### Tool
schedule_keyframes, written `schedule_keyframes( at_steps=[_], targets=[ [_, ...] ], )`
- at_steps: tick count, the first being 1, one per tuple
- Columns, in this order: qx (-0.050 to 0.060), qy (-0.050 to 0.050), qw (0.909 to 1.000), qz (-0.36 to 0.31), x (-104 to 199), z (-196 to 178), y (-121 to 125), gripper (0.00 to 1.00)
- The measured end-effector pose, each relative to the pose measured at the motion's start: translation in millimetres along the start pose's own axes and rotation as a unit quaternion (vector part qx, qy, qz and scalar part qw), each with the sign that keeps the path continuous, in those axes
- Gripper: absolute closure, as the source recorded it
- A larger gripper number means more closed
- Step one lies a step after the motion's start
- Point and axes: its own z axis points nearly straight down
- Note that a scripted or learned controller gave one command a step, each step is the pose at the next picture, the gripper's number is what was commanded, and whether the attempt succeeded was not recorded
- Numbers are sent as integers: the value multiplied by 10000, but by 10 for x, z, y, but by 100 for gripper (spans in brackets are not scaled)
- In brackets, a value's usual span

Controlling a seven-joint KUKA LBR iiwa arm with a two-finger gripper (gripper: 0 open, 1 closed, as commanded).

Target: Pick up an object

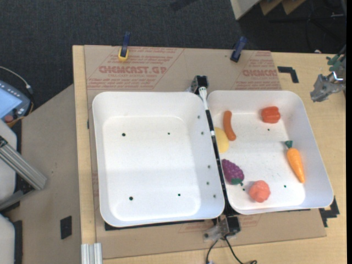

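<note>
Several toy foods lie in the right bin [313, 147]. An orange sausage [229, 125] lies near the divider with a yellow piece [221, 140] just below it. A red pepper [270, 114] sits at the back, and a carrot [296, 164] lies along the right side. Purple grapes [232, 171] and a red strawberry [259, 191] rest near the front. My gripper [325, 86] hovers at the far right, outside and behind the right bin's back corner, well away from every object.
The left bin [104, 147] adjoins the right one along a black divider [211, 139]. Both rest on a cardboard sheet [165, 59] held by a yellow-blue clamp [125, 49] and a blue clamp [238, 49] at the back. Cables leave the front edge [223, 236].
</note>
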Motion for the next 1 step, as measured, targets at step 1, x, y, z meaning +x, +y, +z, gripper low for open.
schedule_keyframes(
  at_steps=[1],
  targets=[
    [-19, -11, 10000, -7, -2, -105, 11, 100]
  ],
)
